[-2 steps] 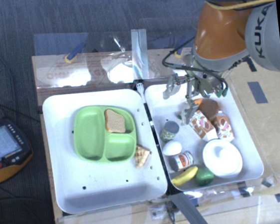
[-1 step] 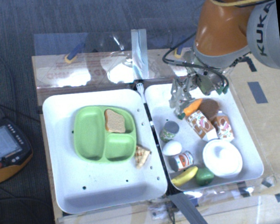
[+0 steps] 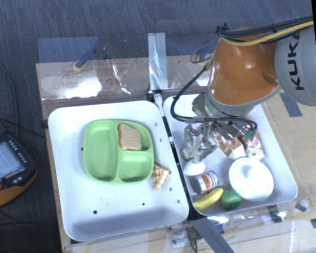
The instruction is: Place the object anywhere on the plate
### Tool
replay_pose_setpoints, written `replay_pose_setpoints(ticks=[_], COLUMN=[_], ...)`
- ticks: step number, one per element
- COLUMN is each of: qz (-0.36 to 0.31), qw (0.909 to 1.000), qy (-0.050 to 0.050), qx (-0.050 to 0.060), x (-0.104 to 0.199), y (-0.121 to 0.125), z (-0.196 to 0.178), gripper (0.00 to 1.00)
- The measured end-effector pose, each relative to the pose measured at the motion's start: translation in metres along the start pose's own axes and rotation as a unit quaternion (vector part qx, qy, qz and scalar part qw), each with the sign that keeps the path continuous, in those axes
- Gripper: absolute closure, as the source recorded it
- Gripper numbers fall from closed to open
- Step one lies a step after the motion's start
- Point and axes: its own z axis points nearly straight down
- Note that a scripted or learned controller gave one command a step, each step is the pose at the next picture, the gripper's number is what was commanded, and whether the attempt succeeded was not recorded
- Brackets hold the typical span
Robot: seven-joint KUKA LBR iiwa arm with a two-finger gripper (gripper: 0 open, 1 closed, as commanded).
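Plate [image 3: 106, 157]: held a bread slice [image 3: 129, 136].
Gripper [image 3: 196, 147]: right of plate, over clutter; finger state unclear, delivery apparently pending.

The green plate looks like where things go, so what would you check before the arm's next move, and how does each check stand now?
1. Room on the green plate: ok, its large compartment is bare.
2. What is already on it: ok, a bread slice lies in the upper right compartment.
3. Stray piece beside the plate: not ok, it lies on the left bin floor, off the plate.
4. The hand: ok, it is low over the right bin.
5. Anything held: cannot tell, clutter hides it.
6. Things to pick: ok, a banana and white bowl lie nearby.
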Motion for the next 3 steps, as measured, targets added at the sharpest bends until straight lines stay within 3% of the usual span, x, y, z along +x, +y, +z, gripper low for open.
replay_pose_setpoints(ticks=[1, 2, 3], qz=[-0.075, -0.240, -0.242], qw=[0.9971, 0.9708, 0.9704], qy=[0.001, -0.002, -0.002], qx=[0.000, 0.002, 0.000], x=[0.080, 0.076, 0.076], y=[-0.036, -0.105, -0.103], z=[0.027, -0.043, -0.042], gripper=[1.00, 1.00, 0.00])
